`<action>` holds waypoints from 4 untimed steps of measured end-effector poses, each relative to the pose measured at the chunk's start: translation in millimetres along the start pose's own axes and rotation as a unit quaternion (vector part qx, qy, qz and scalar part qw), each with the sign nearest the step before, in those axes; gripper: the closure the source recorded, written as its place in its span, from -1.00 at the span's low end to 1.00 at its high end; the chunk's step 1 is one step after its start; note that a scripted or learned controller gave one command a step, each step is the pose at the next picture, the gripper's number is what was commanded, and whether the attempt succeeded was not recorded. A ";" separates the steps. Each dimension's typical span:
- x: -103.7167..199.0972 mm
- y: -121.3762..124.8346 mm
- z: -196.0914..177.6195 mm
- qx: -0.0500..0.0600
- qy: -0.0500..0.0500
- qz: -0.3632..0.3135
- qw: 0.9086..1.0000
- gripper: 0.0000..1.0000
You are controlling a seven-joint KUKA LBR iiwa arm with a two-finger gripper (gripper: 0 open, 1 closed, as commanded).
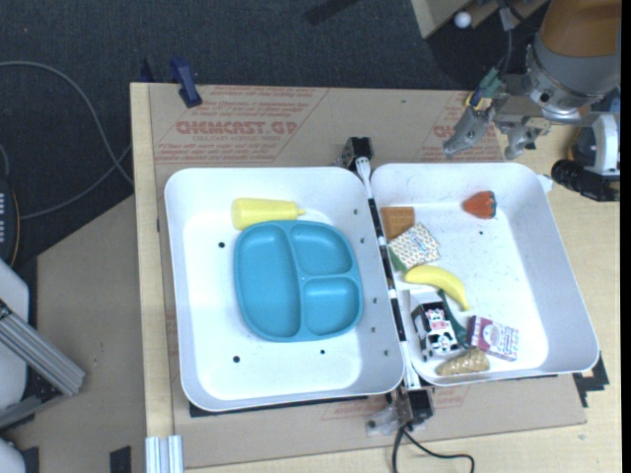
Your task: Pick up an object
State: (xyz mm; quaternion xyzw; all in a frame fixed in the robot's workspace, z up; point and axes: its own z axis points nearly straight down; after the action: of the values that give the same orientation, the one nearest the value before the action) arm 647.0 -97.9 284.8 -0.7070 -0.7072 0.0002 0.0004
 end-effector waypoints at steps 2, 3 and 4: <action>-2.8 -77.8 184.5 -0.007 -0.001 0.001 1.000 -1.00; 2.8 -123.2 200.5 0.000 0.000 0.001 1.000 -1.00; -2.6 -164.6 200.7 0.000 0.000 0.000 1.000 -1.00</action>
State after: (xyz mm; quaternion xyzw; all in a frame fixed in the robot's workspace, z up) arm 482.2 -100.5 84.3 -0.7073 -0.7069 0.0002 0.0008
